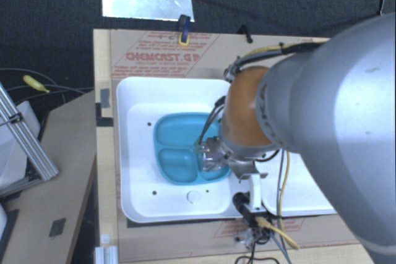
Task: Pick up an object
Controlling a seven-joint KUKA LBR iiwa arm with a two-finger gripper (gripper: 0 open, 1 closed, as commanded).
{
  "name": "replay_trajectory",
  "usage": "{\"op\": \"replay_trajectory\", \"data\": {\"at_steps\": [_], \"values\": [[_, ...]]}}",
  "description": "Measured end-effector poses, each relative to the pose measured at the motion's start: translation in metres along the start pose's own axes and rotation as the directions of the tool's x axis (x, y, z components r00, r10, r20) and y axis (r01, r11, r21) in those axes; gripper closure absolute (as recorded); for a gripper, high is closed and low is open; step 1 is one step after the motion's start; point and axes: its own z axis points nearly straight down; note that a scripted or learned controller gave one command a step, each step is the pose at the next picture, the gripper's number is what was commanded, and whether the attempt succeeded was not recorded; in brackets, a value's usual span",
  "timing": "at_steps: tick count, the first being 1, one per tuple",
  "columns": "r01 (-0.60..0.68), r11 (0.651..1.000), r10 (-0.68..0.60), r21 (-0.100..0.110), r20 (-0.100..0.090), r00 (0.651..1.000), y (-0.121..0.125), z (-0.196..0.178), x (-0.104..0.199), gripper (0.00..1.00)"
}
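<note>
Hovering the hand (210,157) low over the blue divided tray's (179,148) right edge in the left bin (133,133), I can't tell its grip, so I'd descend squarely onto that rim.

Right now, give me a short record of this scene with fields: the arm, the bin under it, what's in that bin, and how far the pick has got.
arm: grey with an orange band, reaching in from the right and down over the left bin
bin: shallow white bin
contents: blue divided tray lying flat inside, its right part hidden under the wrist
gripper: gripper low over the tray's right side
pick status: no lift visible; the tray lies on the bin floor
</note>
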Motion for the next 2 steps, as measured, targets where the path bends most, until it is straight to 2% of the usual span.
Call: {"op": "replay_trajectory", "data": {"at_steps": [1, 2], "values": [[-0.004, 1.0, 0.004, -0.006, 0.003, 1.0, 0.022, 0.038, 0.005, 1.0], [0.01, 1.0, -0.01, -0.013, -0.009, 1.0, -0.006, -0.055, 0.128, 1.0]]}}
